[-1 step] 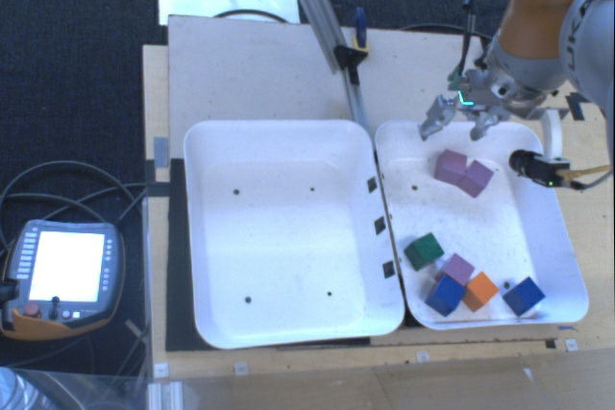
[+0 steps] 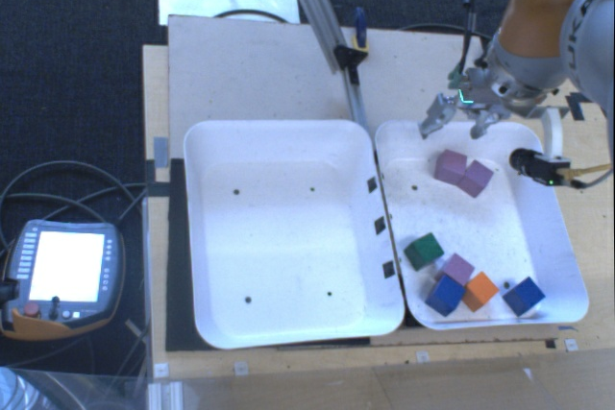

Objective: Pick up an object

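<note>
Gripper (image 2: 463,118): fingers spread, nothing between them, poised above far rim of right bin (image 2: 567,250). Nearest targets: two purple blocks (image 2: 462,172), touching, just below gripper in bin's far half. Judged light, rigid, smooth-faced, not fragile; best taken across two opposite flat faces, free outer sides since pair abuts. Near end of same bin: green block (image 2: 423,251), purple block (image 2: 457,267), blue block (image 2: 445,294), orange block (image 2: 479,290), second blue block (image 2: 523,296), clustered. Left bin (image 2: 207,235) alongside.

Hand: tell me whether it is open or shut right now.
Open. The hand hangs above the far end of the right bin, its fingers spread apart with nothing between them.
</note>
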### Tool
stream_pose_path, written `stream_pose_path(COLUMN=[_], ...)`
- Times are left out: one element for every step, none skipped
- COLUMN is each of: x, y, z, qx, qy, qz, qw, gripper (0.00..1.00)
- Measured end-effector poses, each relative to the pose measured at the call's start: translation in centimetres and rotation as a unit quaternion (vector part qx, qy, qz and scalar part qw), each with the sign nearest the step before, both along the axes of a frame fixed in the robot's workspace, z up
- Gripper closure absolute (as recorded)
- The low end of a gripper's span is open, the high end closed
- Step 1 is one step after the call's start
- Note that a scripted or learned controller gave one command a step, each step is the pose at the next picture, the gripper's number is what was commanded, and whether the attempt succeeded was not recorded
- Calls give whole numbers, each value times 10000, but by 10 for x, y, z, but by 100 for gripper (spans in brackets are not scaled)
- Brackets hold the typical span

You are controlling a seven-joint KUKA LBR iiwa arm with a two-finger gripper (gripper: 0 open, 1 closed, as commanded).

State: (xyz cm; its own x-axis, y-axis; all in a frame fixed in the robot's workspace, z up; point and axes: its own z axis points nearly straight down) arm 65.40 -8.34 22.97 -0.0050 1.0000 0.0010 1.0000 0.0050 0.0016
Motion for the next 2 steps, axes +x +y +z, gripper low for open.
stream_pose_path(x=[-9, -11], y=[-2, 1], z=[-48, -90], qx=[-6, -4], qy=[22, 20], qz=[-17, -12], qw=[10000, 10000], gripper=[0, 0])
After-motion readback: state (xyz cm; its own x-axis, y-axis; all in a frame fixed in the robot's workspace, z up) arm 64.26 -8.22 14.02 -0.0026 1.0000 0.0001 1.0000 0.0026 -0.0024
